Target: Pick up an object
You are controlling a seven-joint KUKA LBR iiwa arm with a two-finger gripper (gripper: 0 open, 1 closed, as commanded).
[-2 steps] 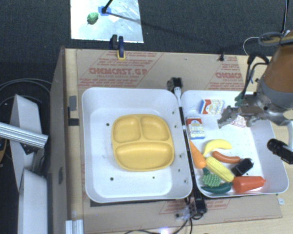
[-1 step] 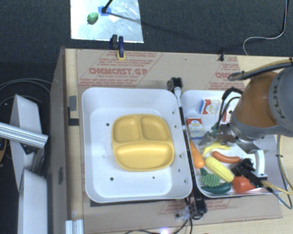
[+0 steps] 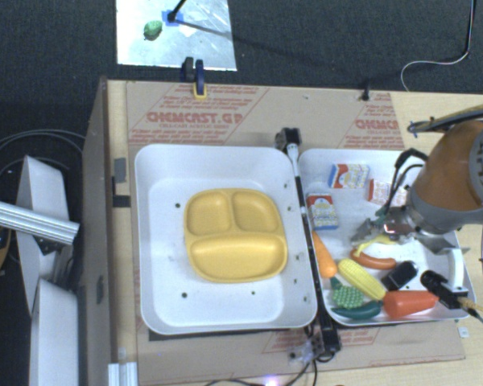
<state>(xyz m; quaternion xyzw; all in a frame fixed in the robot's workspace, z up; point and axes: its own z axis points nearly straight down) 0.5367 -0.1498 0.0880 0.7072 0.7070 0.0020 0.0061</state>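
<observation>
So the grey two-finger gripper (image 3: 376, 228) is low in the right-hand shallow white bin (image 3: 362, 157), sitting just above a red-and-orange toy hot dog (image 3: 373, 257) that lies at about 6 o'clock from it. I honestly can't tell whether the jaws are apart or together from this angle, the metal bits blur into each other, and nothing is visibly pinched between them. The hot dog looks like the closest candidate for a pick. Clutter is the headache: a yellow plastic corn cob (image 3: 361, 278) is touching or nearly touching it at 7 o'clock, a small black block (image 3: 400, 275) sits at its 4 o'clock, and an orange toy carrot (image 3: 324, 255) lies off at 9. If I were tuning this, I'd line the jaws across the hot dog's short axis, come straight down, and close slowly so the corn doesn't get dragged along. The left white bin (image 3: 157, 240) with the yellow divided plastic plate (image 3: 233, 235) is well apart, no worry there.
</observation>
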